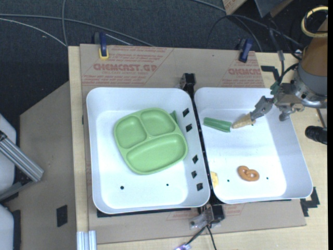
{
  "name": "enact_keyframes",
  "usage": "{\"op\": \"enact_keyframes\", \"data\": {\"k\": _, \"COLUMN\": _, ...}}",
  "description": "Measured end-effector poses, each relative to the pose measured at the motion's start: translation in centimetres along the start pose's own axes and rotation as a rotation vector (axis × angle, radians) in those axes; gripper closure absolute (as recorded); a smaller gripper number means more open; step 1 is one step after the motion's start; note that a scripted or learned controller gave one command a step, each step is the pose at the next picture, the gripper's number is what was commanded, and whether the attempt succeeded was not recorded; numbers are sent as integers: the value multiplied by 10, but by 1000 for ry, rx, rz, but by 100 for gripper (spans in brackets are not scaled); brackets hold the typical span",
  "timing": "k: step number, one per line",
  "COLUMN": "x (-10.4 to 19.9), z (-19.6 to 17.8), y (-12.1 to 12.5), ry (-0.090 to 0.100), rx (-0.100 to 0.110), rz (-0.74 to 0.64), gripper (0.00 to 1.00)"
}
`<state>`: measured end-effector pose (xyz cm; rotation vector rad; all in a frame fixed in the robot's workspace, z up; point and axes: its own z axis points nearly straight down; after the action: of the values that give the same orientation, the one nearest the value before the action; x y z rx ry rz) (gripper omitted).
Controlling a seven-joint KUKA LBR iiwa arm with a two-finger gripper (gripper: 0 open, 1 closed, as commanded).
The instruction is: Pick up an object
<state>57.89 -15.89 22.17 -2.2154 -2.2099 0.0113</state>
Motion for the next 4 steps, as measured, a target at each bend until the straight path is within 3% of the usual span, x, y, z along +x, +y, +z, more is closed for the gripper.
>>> {"op": "enact_keyframes", "data": {"k": 1, "x": 0, "z": -7, "y": 3, "ry": -2, "rx": -13, "rz": -3, "gripper": 0}}
{"op": "enact_keyframes", "data": {"k": 2, "x": 7, "z": 55, "y": 3, "ry": -1, "rx": -7, "rz": -3, "gripper": 0}}
{"op": "enact_keyframes", "data": {"k": 4, "x": 11, "z": 139, "y": -6, "ry": -1, "rx": -8, "rz": -3, "gripper": 0}}
